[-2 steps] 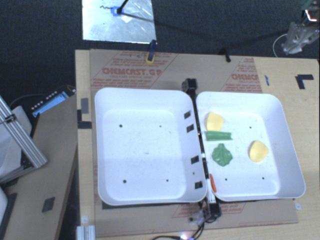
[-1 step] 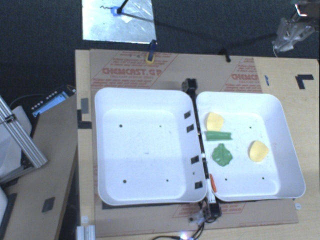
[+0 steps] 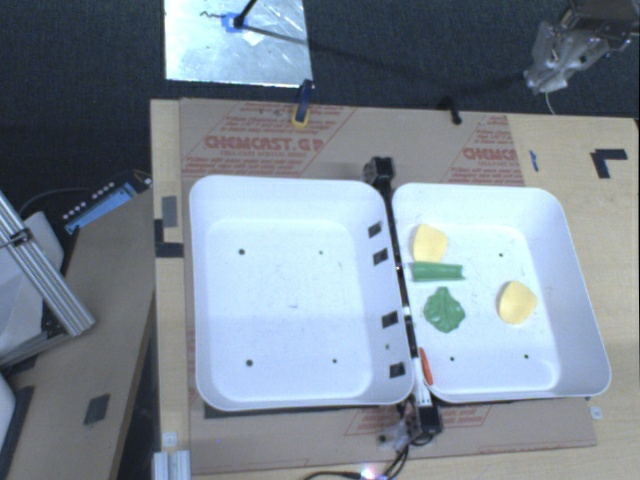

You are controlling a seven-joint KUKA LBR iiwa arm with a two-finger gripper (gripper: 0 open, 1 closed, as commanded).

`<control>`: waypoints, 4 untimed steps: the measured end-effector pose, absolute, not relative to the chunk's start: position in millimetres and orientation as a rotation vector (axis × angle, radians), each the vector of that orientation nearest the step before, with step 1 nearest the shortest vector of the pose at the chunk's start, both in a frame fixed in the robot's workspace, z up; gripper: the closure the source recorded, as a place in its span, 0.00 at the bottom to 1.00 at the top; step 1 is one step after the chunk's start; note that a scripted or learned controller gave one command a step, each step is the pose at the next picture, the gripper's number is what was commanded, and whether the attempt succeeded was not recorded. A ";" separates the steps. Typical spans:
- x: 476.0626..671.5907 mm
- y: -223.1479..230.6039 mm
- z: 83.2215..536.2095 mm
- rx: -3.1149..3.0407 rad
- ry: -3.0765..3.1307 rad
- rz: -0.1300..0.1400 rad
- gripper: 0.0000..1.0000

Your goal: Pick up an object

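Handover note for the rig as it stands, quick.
Gripper: up at the top right, off the bench, well away from both bins; its state can't be read from here.
Right bin: two yellow pieces, a green stick, a green leafy piece, and an orange piece at the left wall.
Done: nothing picked.
Left: reach into the right bin and lift one thing.
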State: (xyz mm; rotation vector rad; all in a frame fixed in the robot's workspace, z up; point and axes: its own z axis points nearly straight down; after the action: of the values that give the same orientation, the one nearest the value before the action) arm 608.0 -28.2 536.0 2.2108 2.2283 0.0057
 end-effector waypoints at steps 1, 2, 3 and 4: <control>576.0 7.2 535.5 2.212 2.229 0.005 1.00; 521.1 55.4 535.8 2.210 2.232 0.006 1.00; 485.0 94.7 535.4 2.212 2.231 0.004 1.00; 486.2 131.9 534.9 2.213 2.230 0.005 1.00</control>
State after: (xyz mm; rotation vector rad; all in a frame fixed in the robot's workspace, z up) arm 486.2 131.9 534.9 2.2126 2.2304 0.0050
